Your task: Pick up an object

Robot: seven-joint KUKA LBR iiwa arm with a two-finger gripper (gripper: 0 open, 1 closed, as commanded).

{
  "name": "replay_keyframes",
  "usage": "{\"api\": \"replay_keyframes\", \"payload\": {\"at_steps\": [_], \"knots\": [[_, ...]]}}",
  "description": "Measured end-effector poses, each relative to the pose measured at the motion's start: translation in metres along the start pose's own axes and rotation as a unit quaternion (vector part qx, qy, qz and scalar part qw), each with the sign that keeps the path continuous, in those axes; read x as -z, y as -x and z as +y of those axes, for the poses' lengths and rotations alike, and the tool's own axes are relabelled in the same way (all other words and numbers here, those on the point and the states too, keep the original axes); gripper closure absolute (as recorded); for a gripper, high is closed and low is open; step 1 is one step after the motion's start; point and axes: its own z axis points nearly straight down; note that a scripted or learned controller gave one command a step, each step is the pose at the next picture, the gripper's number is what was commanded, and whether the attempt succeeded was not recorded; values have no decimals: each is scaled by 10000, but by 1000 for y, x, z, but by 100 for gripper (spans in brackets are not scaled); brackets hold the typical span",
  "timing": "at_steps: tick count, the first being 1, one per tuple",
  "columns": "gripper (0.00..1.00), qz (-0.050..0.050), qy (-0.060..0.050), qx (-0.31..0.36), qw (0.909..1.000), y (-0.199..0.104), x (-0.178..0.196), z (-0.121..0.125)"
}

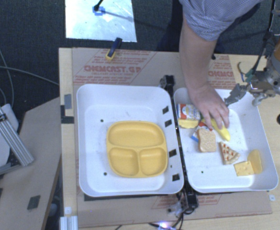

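The right bin holds several toy foods: a toast slice, a pizza slice, a cheese wedge, a yellow block, a red and white packet and a banana. A person's hand reaches down from the top and rests on the banana. My gripper hangs over the bin's far right corner, to the right of the hand. Its fingers are spread open and nothing sits between them.
The left bin carries a yellow divided plate. The person's arm crosses the bench's back edge. A shiny sheet lies on the floor beyond, and a metal frame stands at the left.
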Motion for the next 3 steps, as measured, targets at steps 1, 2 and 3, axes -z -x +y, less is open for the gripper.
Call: {"api": "replay_keyframes", "payload": {"at_steps": [1,2,3], "knots": [[0,12,-2,-14,10000,9,-198,27],[0,1,-18,-27,10000,35,-198,-25],[0,5,14,33,10000,-8,-197,42]]}}
